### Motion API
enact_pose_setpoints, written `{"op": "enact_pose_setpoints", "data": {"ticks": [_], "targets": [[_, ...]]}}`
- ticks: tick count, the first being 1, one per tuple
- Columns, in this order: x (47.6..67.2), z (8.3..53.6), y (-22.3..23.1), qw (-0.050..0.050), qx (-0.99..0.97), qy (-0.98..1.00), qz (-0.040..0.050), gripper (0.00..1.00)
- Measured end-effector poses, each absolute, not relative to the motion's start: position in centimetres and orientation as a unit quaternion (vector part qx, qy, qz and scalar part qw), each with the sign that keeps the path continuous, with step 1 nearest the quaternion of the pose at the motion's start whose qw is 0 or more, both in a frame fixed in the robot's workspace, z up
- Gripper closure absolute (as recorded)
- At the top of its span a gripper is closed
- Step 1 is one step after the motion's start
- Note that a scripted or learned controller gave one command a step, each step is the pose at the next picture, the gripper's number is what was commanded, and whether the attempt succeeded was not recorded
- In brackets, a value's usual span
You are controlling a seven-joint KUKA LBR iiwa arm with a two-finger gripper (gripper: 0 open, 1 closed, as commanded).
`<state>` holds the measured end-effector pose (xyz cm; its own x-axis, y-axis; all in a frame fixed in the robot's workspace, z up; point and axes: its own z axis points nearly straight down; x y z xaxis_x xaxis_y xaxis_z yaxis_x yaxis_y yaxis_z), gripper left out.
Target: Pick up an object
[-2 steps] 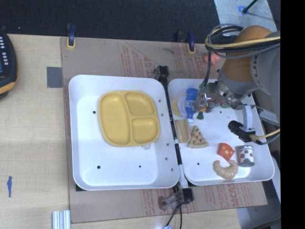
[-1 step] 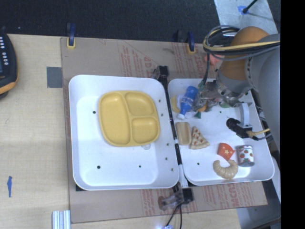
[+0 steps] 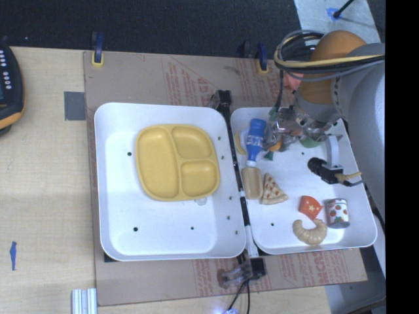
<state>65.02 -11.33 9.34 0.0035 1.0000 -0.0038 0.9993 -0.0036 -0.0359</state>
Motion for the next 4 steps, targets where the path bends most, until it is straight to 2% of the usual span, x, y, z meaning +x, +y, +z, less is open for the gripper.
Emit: {"op": "enact_pose_setpoints", "data": {"ticks": [1, 2, 3, 4], "targets": [[65.1, 9.3, -11.7, 0.015, -0.708, -0.706, 0.0103, 1.00], [65.6, 11.6, -10.7, 0.001, -0.706, -0.709, 0.0009, 1.00], [59.2, 19.5, -8.4, 0.003, -0.706, -0.708, 0.0013, 1.00], [56.9, 22.1, -4.1, 0.003, -0.704, -0.710, 0.0017, 1.00]]}}
